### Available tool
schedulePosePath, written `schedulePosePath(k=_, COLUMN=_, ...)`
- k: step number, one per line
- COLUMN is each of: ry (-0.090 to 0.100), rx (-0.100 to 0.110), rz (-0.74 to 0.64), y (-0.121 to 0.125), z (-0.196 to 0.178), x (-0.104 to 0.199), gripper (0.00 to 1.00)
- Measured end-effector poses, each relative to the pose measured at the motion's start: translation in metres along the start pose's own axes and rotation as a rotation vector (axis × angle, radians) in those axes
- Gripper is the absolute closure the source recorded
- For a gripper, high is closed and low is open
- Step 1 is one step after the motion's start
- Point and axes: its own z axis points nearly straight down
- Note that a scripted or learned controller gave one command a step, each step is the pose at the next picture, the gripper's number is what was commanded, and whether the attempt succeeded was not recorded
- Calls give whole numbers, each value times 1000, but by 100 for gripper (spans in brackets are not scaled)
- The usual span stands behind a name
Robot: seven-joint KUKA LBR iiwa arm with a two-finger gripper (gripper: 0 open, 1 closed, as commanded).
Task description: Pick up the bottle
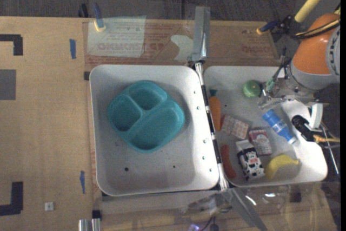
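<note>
Left bin: one teal divided plate, lying flat near the middle; not concerned in this task.

Right bin, contents from left to right: orange carrot along the left wall; red sausage-like piece below it; two small printed cartons and; black-and-white carton; green ball at upper middle; yellow banana at lower right.

Bottle: small, clear plastic with a blue label, lying on its side at a slant in the right half of the right bin, apart from the cartons and above the banana. Judged light, smooth and rather slippery, with thin walls that may give under pressure (and apt to roll, being round). Best taken across the middle of the body, on the label, jaws square to its long axis.

Claw: at middle right of the frame, below the orange band, just above and near the bottle's upper end. Whether it is apart or together cannot be told; nothing is seen held.
</note>
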Motion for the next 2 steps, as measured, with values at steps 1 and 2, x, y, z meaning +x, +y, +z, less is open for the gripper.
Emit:
schedulePosePath(k=1, ry=5, rx=5, rz=-232, y=-131, z=9, x=-3, gripper=100)
schedulePosePath(k=2, ry=5, rx=13, rz=203, y=-127, z=-93, x=72, gripper=100)
